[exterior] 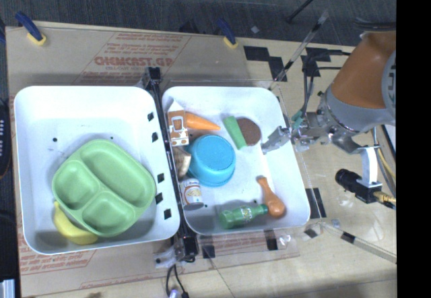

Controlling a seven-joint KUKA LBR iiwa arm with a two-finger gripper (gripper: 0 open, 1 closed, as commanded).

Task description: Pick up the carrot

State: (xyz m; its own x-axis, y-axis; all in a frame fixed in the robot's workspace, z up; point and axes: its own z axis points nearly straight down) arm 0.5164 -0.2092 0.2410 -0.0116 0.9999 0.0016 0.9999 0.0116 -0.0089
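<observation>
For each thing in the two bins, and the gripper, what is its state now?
carrot: lying flat in right bin, not held
blue bowl: upright, beside the carrot
green bottle: lying on its side
green divided plate: in left bin, resting tilted on a yellow thing
gripper: at right bin's right edge, holding nothing

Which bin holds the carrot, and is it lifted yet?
Right bin, not lifted: the carrot lies on its floor near the far-left corner, apart from the gripper.
</observation>
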